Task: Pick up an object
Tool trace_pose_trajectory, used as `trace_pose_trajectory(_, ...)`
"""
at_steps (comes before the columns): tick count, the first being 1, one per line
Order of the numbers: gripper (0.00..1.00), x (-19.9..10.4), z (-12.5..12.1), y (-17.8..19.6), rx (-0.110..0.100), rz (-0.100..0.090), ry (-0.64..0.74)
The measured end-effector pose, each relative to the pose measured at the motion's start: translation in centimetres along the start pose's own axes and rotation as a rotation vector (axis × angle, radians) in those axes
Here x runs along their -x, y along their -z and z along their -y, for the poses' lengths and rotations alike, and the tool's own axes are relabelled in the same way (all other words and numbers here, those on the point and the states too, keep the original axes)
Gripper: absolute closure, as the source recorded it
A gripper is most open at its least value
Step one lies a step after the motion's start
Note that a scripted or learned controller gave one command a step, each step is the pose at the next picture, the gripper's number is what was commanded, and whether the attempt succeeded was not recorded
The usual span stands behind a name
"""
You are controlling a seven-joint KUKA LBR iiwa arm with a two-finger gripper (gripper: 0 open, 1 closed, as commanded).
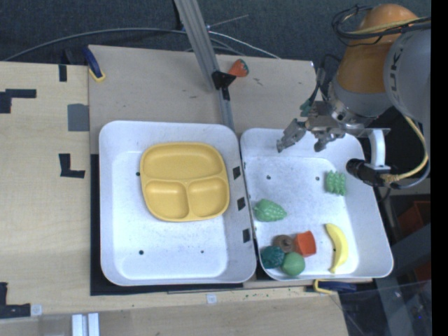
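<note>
Nearest the camera, along the front wall of the right bin (364, 187), sits a tight cluster: a dark teal knobbly piece (272, 257), a smooth green ball (293, 264), a brownish ring-shaped item (283, 242) and an orange-red block (306, 243), all touching or nearly so. Just beside them to the right lies a yellow banana (337, 246), curved and glossy like moulded plastic. Further back rest a bumpy green leafy toy (269, 210) near the bin's left wall and a pale green studded piece (335, 183) near its right wall; what exactly that one is, the view is too coarse to tell.

Both bins are shallow, white and speckled with rounded corners. In the left bin (119, 208) lies a matte yellow plate (185, 180) with three compartments.

They stand on a tan wooden bench (154, 82) marked with black tape pieces, over dark blue-grey carpet (84, 12). A grey metal pole (198, 33) slants down to the bins' rear junction, near a small orange clamp (239, 67).

At the back edge of the right bin hangs the gripper (305, 140), its two dark fingers spread wide with nothing between them, well apart from every toy.
</note>
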State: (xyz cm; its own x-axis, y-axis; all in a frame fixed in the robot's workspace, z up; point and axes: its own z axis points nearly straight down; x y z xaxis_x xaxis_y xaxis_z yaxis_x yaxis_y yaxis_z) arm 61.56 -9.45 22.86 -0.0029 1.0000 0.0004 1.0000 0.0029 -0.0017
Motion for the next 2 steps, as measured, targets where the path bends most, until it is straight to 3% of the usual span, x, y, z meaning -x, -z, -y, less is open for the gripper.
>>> trace_pose_trajectory(1,0.00,0.0,0.0,0.0,0.000,0.000,0.000)
trace_pose_trajectory(2,0.00,-0.2,-0.8,-4.8,-0.004,0.001,0.000)
